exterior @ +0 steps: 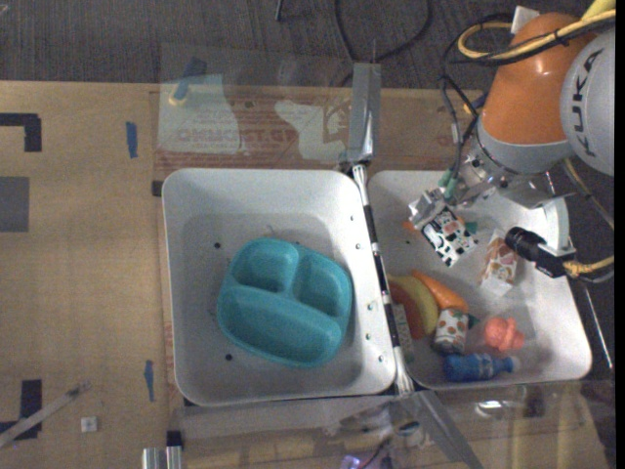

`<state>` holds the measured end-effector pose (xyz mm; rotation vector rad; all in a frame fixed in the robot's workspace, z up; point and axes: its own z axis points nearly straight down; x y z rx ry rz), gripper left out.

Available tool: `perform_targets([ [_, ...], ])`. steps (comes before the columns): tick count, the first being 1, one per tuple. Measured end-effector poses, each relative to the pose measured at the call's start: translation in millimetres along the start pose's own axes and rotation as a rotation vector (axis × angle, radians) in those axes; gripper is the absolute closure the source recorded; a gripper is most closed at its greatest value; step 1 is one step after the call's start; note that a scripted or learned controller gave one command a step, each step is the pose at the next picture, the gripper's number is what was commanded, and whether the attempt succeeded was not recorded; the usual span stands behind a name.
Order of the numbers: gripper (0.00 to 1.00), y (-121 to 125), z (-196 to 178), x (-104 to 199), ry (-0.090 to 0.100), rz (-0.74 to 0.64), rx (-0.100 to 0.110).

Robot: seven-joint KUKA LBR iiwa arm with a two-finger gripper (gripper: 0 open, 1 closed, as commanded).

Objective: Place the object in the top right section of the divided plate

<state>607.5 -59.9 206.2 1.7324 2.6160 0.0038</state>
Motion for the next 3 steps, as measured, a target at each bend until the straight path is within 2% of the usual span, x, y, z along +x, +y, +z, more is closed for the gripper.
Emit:
perform_targets([
  [1,1.0,0,3,75,0.003,0.031,0.006],
  [2,1.0,17,24,163,0.003,-0.057,0.006],
  [3,0.0,17,24,163,0.003,-0.056,0.005],
])
